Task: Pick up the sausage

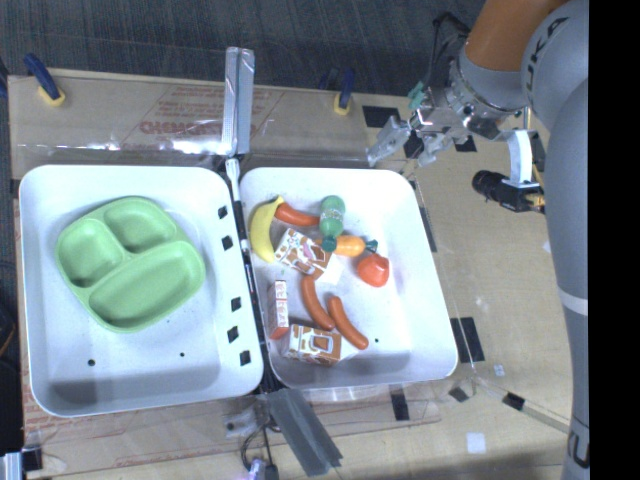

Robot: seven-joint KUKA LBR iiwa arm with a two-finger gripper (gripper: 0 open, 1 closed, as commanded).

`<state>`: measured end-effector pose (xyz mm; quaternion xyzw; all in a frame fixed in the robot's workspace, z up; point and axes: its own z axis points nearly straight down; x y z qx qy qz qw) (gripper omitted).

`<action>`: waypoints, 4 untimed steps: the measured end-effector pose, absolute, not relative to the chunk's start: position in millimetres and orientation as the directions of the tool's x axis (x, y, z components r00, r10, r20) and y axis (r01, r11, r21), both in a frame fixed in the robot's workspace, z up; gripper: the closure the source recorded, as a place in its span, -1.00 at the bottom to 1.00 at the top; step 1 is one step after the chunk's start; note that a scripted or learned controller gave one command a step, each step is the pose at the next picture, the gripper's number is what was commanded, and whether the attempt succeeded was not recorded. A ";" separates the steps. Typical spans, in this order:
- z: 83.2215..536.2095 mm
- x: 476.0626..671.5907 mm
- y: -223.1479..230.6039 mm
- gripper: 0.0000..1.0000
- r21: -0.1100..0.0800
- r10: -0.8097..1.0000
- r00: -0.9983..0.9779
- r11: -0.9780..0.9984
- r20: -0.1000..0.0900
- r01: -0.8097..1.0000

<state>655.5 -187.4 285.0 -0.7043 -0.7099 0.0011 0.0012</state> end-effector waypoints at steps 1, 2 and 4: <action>150.8 611.2 -96.0 -1.00 -0.004 1.000 0.026 -0.026 0.000 1.000; 99.2 599.7 -88.9 -1.00 0.013 1.000 0.017 -0.017 0.001 1.000; 119.4 554.4 -100.1 -1.00 0.021 0.947 -0.320 0.321 -0.008 0.947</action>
